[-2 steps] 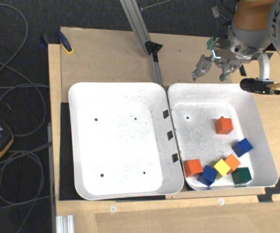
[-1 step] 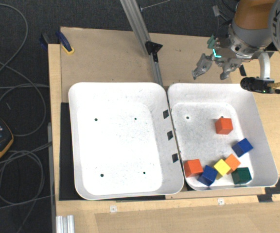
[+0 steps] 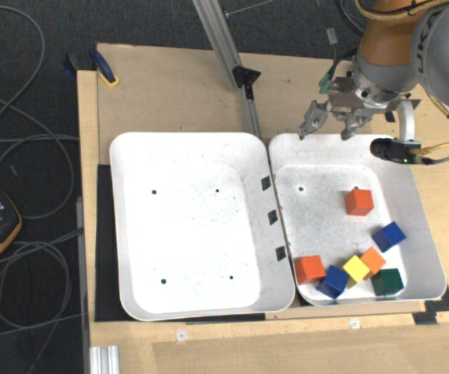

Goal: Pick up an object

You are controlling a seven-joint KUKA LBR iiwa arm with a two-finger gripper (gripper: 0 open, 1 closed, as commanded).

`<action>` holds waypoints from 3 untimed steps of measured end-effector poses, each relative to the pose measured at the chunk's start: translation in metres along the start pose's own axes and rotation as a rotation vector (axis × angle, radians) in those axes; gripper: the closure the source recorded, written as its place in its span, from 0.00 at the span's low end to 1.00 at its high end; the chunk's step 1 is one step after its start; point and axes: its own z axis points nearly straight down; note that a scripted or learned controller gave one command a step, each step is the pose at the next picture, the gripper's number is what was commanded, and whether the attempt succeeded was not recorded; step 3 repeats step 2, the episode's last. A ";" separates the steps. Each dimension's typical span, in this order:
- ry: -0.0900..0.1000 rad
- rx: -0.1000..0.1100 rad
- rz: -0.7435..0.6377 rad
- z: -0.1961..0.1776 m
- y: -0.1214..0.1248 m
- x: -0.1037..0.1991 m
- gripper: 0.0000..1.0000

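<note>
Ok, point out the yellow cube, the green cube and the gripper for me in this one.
yellow cube [image 3: 355,268]: camera view, on its top face.
green cube [image 3: 387,282]: camera view, on its top face.
gripper [image 3: 327,131]: camera view, midway between its two spread fingertips, above the right bin's far rim.

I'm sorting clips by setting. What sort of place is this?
Probably a robotics lab bench set up for grasping trials. A grey and orange arm with a gripper reaches over two white bins, the right one holding coloured blocks, and loose cables lie on dark carpet beside the bench.
</note>
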 end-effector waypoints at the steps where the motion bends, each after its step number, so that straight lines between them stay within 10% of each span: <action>1: 0.000 0.000 0.002 0.045 0.005 -0.004 0.00; 3: 0.000 0.000 0.001 0.088 0.008 -0.004 0.00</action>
